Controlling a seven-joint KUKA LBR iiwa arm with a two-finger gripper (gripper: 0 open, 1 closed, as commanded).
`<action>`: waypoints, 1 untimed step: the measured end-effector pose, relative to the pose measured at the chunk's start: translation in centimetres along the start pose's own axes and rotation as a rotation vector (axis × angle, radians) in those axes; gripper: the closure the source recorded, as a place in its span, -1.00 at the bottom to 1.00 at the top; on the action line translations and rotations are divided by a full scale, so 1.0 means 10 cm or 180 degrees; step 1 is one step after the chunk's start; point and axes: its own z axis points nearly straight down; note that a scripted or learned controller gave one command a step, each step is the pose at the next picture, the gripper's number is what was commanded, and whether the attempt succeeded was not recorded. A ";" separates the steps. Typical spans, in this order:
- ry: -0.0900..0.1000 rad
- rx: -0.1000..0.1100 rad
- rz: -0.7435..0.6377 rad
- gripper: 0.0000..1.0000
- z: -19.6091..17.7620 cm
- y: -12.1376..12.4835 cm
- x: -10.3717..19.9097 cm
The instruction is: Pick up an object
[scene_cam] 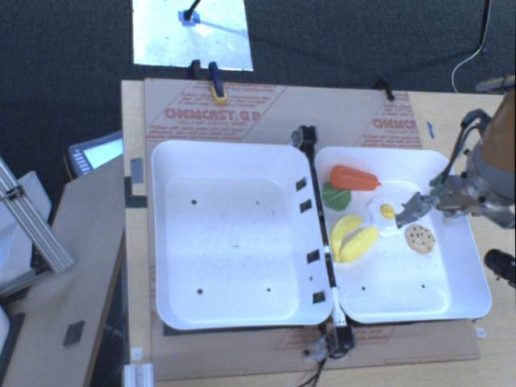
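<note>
Toy food (360,216), lying clustered in the right bin (459,297), toward that bin's upper left part. Carrot (353,178) lying at the top, orange, with a green piece (336,197) just below and touching it. Fried egg (385,211) sitting to the right of the green piece, yolk up. Yellow banana (352,238) resting below, near the divider between the bins. Cookie (419,238) lying apart on the right, just beside the egg. Gripper (413,209) reaching in from the right, hanging low over the egg's right edge and just above the cookie; fingers too small and blurred for telling how far apart, and nothing seen between them. Left bin (234,240) sitting alongside, white, on the cardboard-covered bench (266,107).
</note>
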 end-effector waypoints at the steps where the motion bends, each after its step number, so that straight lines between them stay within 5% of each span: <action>1: -0.0002 -0.0008 -0.0017 -1.00 0.50 0.94 0.15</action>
